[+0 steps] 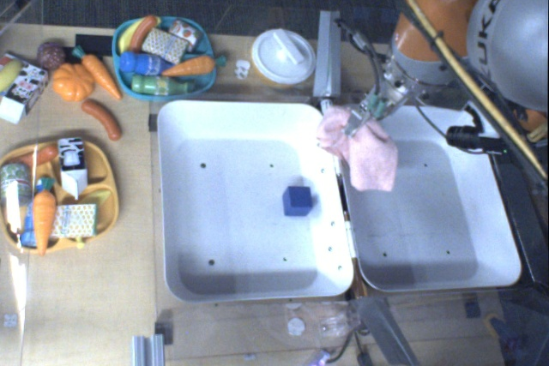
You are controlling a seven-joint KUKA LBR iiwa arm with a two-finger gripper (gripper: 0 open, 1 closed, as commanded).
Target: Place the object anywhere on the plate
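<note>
Up over the seam between left bin (249,120) and right bin (480,184), tool (367,113) clamped on pink cloth (371,157), dangling clear of walls, likely for carrying.

A soft pink cloth (367,152) with a fuzzy look is draped over the edge of the right bin (446,270). Both bins are made of smooth white plastic. The blue cube (298,201) looks matt. The surface (129,270) is made of pale wood. The arm (506,21) is shiny grey and orange.
</note>
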